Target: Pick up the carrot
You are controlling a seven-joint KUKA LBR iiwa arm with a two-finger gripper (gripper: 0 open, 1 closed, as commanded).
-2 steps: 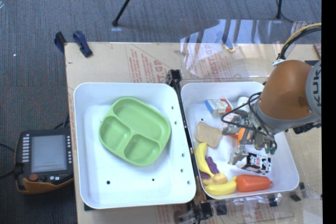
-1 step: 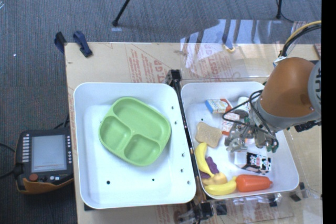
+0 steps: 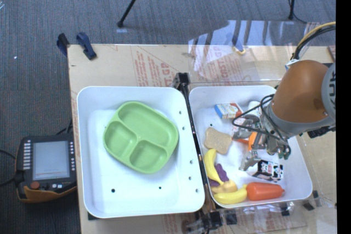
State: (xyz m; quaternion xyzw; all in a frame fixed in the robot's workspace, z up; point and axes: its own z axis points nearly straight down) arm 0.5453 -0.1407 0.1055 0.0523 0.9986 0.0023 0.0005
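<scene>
Nearest the camera, along the front wall of the right bin (image 3: 305,172), lies the carrot (image 3: 265,190), orange and lying flat, just right of a small yellow piece (image 3: 231,196). Going from the left of the bench (image 3: 126,63): a handheld control pad (image 3: 48,164) sits on the floor beside it, then the left bin (image 3: 88,118) holds a green divided plate (image 3: 141,136). In the right bin come a banana (image 3: 210,163) with a purple piece (image 3: 220,172) against it, a slice of bread (image 3: 218,141), a small blue and white carton (image 3: 227,110), and a black and white box (image 3: 270,170) just behind the carrot.

The gripper (image 3: 262,152) hangs over the middle of that bin, behind the carrot and apart from it; whether it is wide or narrow I cannot tell, and nothing shows in its grip. This looks like the approach step. The next move calls for shifting toward the front wall, lining up across the carrot, and coming down clear of the box.
</scene>
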